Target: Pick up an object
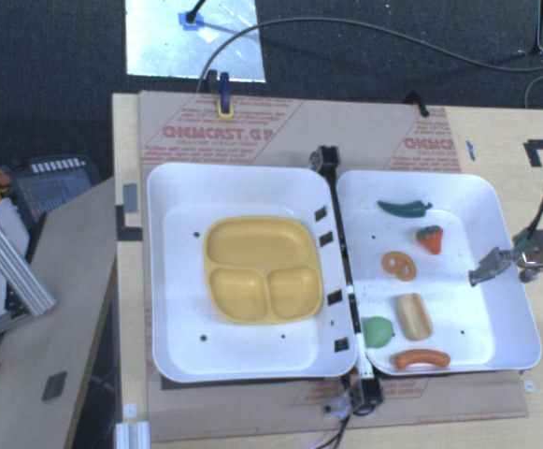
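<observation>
The gripper [489, 267] hangs over the right bin's [509, 344] right edge; whether it is spread or pressed together, I cannot tell. Nothing sits in it. In that bin lie a green pepper [404, 208], strawberry [429, 238], pretzel [399, 266], bun [413, 315], sausage [421, 359] and a green ball [378, 331]. A yellow tray [258, 268] sits in the left bin [173, 251]

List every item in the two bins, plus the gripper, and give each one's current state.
yellow divided plate: flat in left bin, nothing on it
green pepper: lying in right bin, free
strawberry: in right bin, free
pretzel: flat, free
bread roll: lying, free
green round toy: by the bin's left wall
sausage: lying near the front wall
gripper: over right bin's right edge, holding nothing
</observation>
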`<state>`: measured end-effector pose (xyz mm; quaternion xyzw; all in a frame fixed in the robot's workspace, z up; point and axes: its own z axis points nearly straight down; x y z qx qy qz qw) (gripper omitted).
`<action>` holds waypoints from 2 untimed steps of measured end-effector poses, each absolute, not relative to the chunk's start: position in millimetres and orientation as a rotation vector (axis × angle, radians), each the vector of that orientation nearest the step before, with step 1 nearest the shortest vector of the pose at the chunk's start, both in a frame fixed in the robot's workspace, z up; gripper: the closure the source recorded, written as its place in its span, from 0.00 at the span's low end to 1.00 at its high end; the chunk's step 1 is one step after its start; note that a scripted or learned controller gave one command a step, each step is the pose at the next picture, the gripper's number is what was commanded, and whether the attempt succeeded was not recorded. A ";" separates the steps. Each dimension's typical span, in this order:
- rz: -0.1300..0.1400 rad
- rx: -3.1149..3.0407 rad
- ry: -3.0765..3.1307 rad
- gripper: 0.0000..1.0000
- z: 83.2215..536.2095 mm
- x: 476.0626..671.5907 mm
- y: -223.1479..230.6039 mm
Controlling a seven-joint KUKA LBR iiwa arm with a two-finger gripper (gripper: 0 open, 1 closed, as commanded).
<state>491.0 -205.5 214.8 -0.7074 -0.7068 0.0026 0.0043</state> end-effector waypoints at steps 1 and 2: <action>-0.001 -2.219 -2.226 0.00 220.7 494.0 -204.8; 0.000 -2.219 -2.223 0.00 179.3 493.4 -204.6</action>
